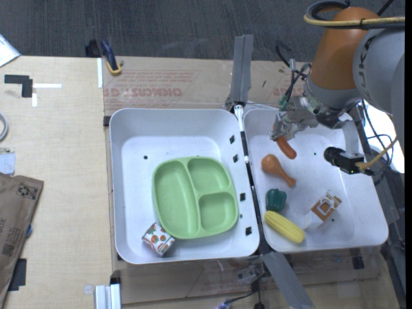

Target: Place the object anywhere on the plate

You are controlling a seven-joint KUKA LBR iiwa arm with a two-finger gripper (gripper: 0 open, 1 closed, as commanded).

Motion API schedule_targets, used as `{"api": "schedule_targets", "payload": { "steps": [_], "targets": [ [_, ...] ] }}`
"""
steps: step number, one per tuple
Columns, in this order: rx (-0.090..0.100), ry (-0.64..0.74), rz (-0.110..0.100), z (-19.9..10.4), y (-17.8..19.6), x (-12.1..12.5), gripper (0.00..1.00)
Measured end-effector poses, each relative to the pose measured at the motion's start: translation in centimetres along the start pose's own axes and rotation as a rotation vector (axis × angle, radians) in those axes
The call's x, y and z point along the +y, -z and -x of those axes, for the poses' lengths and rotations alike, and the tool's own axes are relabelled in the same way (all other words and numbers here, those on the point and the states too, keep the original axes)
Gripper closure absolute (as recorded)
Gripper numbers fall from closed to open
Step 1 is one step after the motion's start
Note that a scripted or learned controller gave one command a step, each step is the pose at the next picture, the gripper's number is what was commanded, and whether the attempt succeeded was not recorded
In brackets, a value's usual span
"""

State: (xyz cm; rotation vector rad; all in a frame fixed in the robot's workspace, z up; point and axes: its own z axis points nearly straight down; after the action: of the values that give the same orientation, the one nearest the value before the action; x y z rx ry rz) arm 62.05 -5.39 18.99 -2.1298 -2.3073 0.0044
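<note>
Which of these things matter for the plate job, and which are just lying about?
Part of the job:
green plate
gripper
orange sausage, by the gripper, maybe its target

Lying about:
drumstick
green pepper
corn cob
small carton
small box

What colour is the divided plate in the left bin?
Light green, plain; the plate shows clearly in the camera view.

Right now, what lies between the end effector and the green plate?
In the camera view, from the end effector toward the green plate: the adjoining bin walls, then bare white floor of the left bin.
</note>
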Motion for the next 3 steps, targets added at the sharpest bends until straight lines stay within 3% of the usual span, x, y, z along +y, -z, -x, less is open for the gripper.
{"api": "schedule_targets", "payload": {
  "steps": [1,2,3],
  "targets": [
    [0.000,0.135,-0.001,-6.7,0.0,-1.3,1.00],
    [0.000,0.247,-0.001,-11.9,0.0,-8.7,1.00],
    [0.000,0.246,-0.001,-11.9,0.0,-8.7,0.00]
  ]
}}
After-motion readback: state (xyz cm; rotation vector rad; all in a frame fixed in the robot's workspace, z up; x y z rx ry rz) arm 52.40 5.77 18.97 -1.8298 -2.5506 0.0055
